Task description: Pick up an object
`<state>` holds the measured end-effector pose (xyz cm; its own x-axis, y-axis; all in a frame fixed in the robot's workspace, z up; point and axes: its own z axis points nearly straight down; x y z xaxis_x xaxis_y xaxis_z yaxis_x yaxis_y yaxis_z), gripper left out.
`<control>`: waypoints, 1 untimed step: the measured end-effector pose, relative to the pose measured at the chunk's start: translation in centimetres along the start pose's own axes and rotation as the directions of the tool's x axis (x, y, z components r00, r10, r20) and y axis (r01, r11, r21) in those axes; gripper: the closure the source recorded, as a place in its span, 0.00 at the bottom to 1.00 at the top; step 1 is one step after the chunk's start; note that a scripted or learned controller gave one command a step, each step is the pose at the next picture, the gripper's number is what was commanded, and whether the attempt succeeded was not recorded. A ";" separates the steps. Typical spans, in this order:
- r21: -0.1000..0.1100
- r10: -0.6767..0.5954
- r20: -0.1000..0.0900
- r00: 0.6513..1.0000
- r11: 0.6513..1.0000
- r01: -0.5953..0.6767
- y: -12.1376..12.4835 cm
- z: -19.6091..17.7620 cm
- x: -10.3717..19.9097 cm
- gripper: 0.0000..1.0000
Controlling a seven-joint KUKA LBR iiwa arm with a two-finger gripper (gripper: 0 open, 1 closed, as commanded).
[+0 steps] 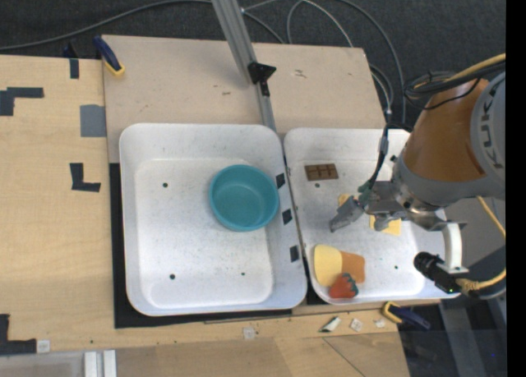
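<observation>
My gripper [352, 211] hangs low over the middle of the right bin [306, 141], reaching in from the right. A small yellow piece [388, 225] lies just under and to the right of it, partly hidden by the wrist. A brown chocolate-like block [321, 172] lies at the bin's back left. At the front of the bin sit a pale yellow wedge [327, 262], an orange piece [354, 264] and a red strawberry-like item [343, 287], close together. Nothing is seen held in the gripper.
A teal bowl [243, 196] stands in the left bin [148, 285], towards its right side. A grey pole [234, 22] slants down to the gap between the bins. Cables run behind the right bin. Small white bits lie on the bench in front.
</observation>
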<state>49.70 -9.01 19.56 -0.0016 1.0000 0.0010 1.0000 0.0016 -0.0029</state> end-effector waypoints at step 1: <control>0.000 0.000 0.000 1.000 1.000 0.000 0.0 0.0 0.0 0.00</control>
<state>49.70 -9.02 19.57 -0.0016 1.0000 0.0010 1.0000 0.0016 -0.0027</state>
